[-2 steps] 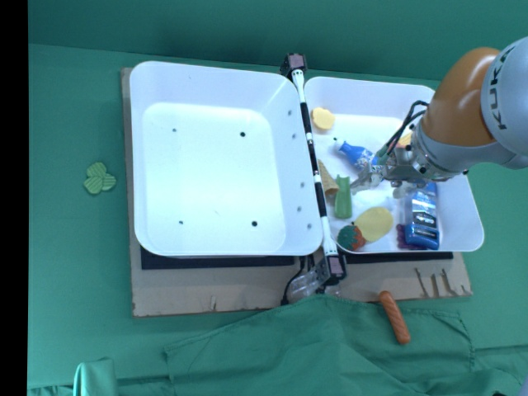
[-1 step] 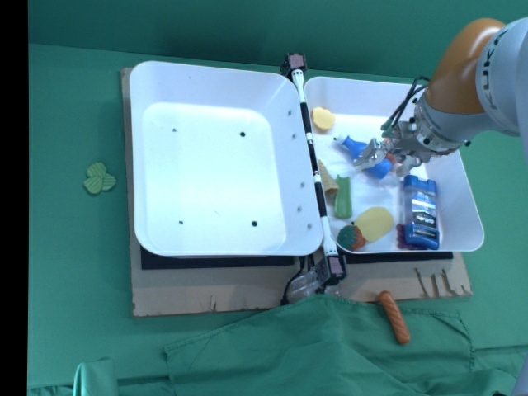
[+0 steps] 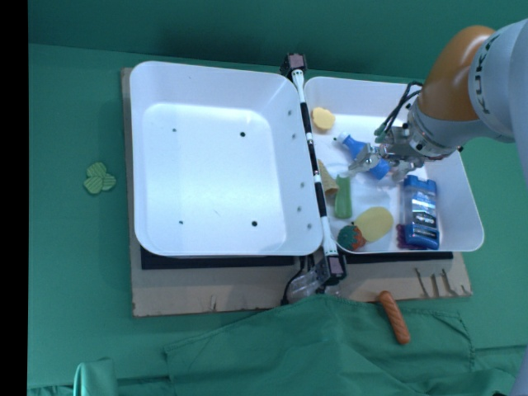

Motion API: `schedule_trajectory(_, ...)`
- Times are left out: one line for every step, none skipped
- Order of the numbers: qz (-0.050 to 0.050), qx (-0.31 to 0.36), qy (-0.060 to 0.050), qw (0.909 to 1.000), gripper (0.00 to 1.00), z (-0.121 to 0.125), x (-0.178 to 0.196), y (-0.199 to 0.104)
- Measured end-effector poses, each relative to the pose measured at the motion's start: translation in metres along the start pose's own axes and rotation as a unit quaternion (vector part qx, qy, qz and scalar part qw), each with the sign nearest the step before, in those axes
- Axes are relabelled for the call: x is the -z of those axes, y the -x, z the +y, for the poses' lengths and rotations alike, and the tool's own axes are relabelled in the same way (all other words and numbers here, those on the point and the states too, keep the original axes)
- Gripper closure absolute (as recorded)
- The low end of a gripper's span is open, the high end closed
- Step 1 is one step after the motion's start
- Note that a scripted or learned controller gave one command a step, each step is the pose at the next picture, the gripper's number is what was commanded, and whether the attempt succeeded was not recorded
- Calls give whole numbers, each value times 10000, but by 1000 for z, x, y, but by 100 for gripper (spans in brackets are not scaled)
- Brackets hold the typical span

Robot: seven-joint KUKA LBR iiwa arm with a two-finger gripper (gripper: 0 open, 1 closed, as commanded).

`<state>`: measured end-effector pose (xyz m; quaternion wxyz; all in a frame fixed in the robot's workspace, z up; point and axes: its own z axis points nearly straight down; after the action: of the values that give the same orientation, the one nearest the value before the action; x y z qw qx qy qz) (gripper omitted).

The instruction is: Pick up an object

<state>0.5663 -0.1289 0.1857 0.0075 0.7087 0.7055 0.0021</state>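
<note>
Objects for picking all lie in the right bin (image 3: 470,221), the one the gripper (image 3: 381,157) has reached into, while the larger-looking left bin (image 3: 148,89) sits well off to the gripper's far side across the black-and-white divider rail (image 3: 309,147). Both bins rest on a brown cardboard sheet (image 3: 165,299) over the green bench (image 3: 74,97). The grey arm (image 3: 495,73), with its orange band (image 3: 452,73), comes in from the right and ends low over the bin's upper middle.

Whether the jaws are apart or together cannot be told: they are tangled visually with a small blue bottle with a white cap (image 3: 356,148), which lies right at the fingertips, touching or nearly so.

Just below and to the right of the jaws lies a blue rectangular package (image 3: 420,211). Below the jaws, a yellow oval piece (image 3: 375,222) rests near the bin's lower wall, with a red-and-green ball (image 3: 351,237) touching its left end. A green stick-shaped object (image 3: 343,196) stands lower left of the jaws, beside a tan cone (image 3: 328,180) against the rail. A small yellow lump (image 3: 322,120) sits upper left of the jaws.

Outside the bins, an orange sausage-shaped toy (image 3: 394,316) lies on the green cloth (image 3: 330,353), and a small green leaf shape (image 3: 98,178) rests far left.
</note>
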Motion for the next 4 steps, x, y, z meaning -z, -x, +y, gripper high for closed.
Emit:
schedule_trajectory(27,21,-7,10000,0,1,73,-21)
schedule_trajectory(27,-1,-8,10000,0,-8,-4,-19)
schedule_trajectory(26,9,0,10000,0,35,-2,17)
schedule_trajectory(13,11,-3,10000,0,49,71,33)
